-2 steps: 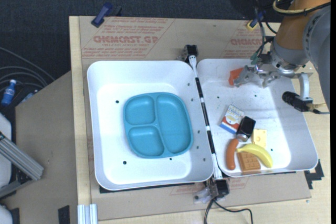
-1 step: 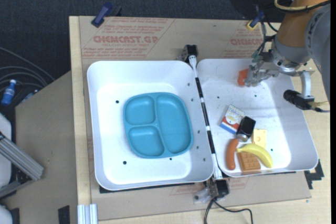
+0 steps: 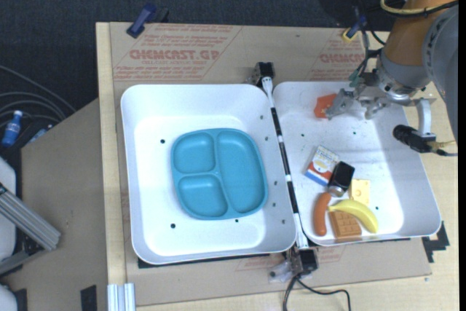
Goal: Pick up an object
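Observation:
The right bin [image 3: 408, 178] holds several small objects. An orange-red block [image 3: 322, 107] lies at its back left. A white and blue card box [image 3: 320, 162] and a black piece [image 3: 341, 175] sit mid-bin. At the front lie a sausage [image 3: 321, 213], a banana [image 3: 357, 213], a yellow cheese slice [image 3: 361, 189] and a brown waffle [image 3: 346, 226]. My gripper [image 3: 357, 104] hangs low over the back of this bin, just right of the orange-red block. It is open, with the left finger [image 3: 339, 105] beside the block and nothing between the fingers.
The left bin [image 3: 145, 156] carries a blue divided plate [image 3: 217, 172]. A black clip [image 3: 264, 72] sits where the bins meet at the back, another clip [image 3: 304, 258] at the front. The arm's orange band [image 3: 429, 0] rises at the upper right.

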{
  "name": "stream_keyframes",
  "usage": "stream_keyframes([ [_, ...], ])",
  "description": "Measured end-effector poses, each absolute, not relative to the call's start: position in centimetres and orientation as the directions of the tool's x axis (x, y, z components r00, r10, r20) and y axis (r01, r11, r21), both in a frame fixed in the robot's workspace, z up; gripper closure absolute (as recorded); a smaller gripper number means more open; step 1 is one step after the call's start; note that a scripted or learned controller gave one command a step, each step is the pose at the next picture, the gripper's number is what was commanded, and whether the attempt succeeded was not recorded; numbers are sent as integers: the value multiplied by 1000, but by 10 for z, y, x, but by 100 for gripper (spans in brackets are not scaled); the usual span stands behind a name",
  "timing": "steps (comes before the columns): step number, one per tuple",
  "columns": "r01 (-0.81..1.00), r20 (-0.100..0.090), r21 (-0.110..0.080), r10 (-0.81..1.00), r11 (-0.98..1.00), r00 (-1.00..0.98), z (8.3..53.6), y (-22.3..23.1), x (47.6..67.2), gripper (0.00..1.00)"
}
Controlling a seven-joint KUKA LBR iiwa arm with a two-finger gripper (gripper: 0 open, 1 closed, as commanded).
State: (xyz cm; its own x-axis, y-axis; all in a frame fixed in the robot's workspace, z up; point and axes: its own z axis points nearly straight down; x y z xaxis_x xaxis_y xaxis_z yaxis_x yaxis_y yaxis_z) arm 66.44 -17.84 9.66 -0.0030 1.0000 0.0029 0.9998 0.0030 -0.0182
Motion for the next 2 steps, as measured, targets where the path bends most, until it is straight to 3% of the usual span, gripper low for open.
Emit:
stream_keyframes([
  [1, 1000, -1, -16, 1000, 1, -1, 87, -146, 664, 0],
  [2, 1000, 4, -20, 1000, 2, -2, 97, -145, 664, 100],
])
